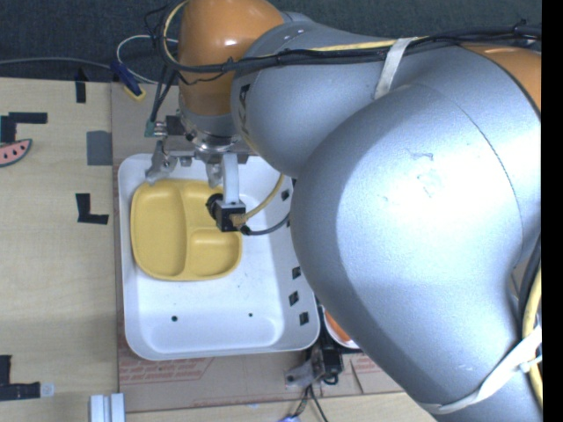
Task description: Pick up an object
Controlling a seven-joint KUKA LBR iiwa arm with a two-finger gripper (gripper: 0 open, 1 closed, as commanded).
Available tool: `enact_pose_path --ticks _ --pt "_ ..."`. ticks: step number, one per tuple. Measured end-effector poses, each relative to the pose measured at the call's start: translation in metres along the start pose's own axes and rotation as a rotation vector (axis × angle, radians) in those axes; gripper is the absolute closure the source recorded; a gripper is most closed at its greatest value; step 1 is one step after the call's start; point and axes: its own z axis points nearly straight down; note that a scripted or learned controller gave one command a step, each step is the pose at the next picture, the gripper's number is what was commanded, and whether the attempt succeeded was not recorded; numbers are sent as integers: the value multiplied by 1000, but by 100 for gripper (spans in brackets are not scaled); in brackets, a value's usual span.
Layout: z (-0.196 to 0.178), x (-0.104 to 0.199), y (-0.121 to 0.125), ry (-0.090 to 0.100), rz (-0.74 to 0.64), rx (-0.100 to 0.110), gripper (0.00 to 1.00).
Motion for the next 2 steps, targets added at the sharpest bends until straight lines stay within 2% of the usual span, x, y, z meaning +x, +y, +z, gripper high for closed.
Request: enact_pose_path --ticks 1,2 --pt "86 0 -85 0 0 5 0" --pt "122 1 -33 -1 5 29 0"
